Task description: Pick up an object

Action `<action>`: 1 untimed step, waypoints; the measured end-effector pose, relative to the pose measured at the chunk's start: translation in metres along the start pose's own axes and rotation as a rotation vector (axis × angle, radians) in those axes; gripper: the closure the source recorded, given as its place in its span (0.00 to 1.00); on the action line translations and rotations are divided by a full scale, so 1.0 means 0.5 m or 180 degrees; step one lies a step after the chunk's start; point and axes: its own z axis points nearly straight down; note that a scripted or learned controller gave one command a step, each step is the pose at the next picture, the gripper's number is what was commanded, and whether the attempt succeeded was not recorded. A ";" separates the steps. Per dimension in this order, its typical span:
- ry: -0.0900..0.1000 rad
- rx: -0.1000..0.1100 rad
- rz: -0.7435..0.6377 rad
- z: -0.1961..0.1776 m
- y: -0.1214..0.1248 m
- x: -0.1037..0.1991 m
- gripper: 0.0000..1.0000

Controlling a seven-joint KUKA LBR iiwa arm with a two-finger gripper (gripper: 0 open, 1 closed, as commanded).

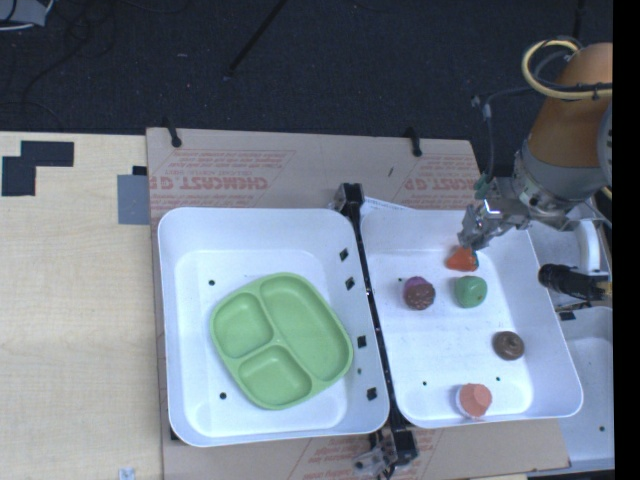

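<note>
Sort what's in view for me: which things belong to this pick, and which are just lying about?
In the job:
gripper, low over the right bin
orange-red piece right beneath it

Lying about:
green piece
dark purple piece
brown ring
salmon disc
green divided plate in the left bin

Claw (478, 236) low over right bin (545, 408), just above orange-red object (461, 260).

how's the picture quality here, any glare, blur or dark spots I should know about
Camera view: lighting is even and soft, with the white right bin bright but not blown out. The area beyond the bench is very dark. The hand looks slightly soft over the orange piece. The green divided plate and the small items are small but distinct, with faint shadows.
</note>
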 end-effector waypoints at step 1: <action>0.0003 0.0007 -0.0004 0.011 -0.014 0.125 1.00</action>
